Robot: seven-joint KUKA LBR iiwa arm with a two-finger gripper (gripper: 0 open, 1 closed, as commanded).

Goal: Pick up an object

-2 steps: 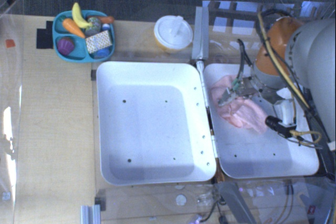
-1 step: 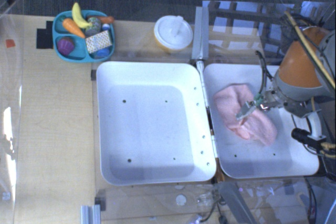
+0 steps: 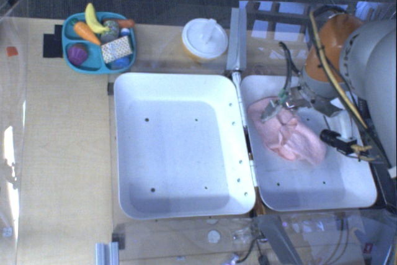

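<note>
A crumpled pink cloth (image 3: 288, 134) lies in the right white bin (image 3: 322, 195), spread across its middle. My gripper (image 3: 277, 105) reaches in from the right and sits low over the cloth's upper left part, its fingertips touching or just above the fabric. The grey arm with its orange band (image 3: 332, 40) fills the upper right corner.
The left white bin (image 3: 180, 146) sits beside the right one. Off the bins, at the back left, a blue tray (image 3: 96, 40) holds toy food, and a yellow-and-white lidded cup (image 3: 205, 39) stands behind the left bin. Cables hang near the arm.
</note>
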